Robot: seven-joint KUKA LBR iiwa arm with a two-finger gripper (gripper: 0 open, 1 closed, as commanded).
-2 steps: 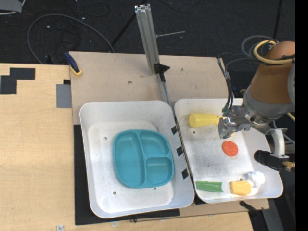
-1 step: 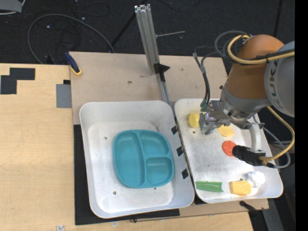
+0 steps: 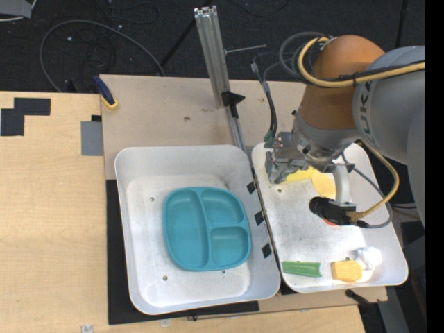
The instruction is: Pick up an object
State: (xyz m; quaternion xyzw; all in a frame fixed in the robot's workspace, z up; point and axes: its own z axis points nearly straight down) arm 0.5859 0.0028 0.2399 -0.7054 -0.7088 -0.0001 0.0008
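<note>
Gripper (image 3: 277,167): upper left of right bin (image 3: 297,233); open or closed, cannot tell.
Advice: centre over the nearby yellow piece (image 3: 320,183), then descend.

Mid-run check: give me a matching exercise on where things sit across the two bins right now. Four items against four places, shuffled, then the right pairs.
Things
1. teal divided tray
2. green block
3. yellow piece
4. end effector

Places
A. by the front edge of the right bin, toward its left side
B. over the back left corner of the right bin
C. in the middle of the left bin
D. in the back half of the right bin, just right of the end effector

Pairs: 1-C, 2-A, 3-D, 4-B
</note>
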